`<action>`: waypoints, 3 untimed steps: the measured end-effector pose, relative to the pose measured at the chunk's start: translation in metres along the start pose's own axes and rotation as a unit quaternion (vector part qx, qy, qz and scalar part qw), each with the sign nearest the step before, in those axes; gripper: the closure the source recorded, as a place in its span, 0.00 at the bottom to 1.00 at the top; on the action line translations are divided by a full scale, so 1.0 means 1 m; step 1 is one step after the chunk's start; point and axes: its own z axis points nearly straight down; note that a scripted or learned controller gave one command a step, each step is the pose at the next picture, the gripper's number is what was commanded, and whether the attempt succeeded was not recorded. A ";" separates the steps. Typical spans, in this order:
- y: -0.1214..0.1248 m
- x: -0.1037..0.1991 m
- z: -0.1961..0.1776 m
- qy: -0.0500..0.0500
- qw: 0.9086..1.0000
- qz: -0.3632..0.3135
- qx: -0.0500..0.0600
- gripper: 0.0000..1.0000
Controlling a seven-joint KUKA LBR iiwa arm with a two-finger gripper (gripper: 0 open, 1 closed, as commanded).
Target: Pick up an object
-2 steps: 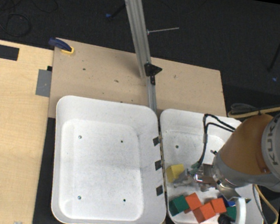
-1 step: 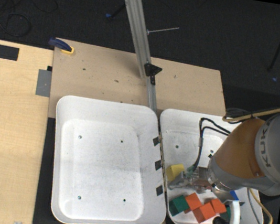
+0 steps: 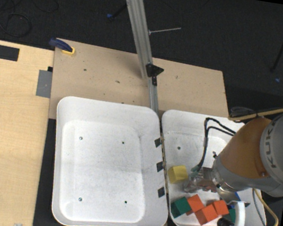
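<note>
Reaching into the right bin [image 3: 192, 129] near the table's front right corner, tool [image 3: 195, 184] sits low beside yellow block [image 3: 178, 174], above orange blocks [image 3: 207, 209] and green block [image 3: 181, 206]; finger state unreadable, next: confirm grasp, then lift straight.

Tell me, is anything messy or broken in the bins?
Nothing looks broken or spilled. The blocks in the right bin are bunched near its front edge: a yellow block, a green block and two orange blocks, lying at jumbled angles. The claw hangs above them.
</note>
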 end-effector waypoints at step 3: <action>-0.003 0.001 -0.140 -0.002 1.000 -0.006 -0.004 1.00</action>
